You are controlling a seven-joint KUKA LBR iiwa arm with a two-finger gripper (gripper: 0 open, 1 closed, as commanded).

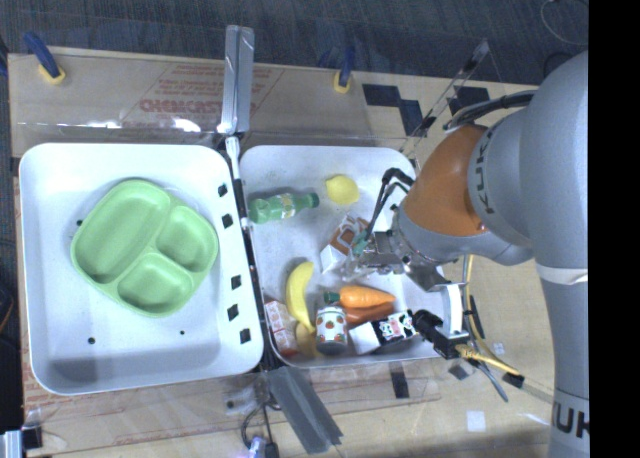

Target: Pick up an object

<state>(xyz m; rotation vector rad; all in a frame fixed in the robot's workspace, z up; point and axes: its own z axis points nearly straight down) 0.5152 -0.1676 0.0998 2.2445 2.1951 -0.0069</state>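
- Since the pincer [375,251] sits low over the middle of the right bin [300,161], nearest targets are the packet [346,237] just to its left and the carrot [366,298] just below it in the camera view.
- Carrot lies roughly left-right, tip pointing right, beside the banana [298,289].
- Small can [331,329] and a black-and-white box [394,329] sit along the bin's near wall.
- Lemon [342,188] and green bottle [281,207] sit further off, toward the far wall.
- Pincer state: can't tell, the tips are lost in clutter; nothing visibly clamped.
- Left bin [50,246] holds a green tray [145,244], well apart from the arm.
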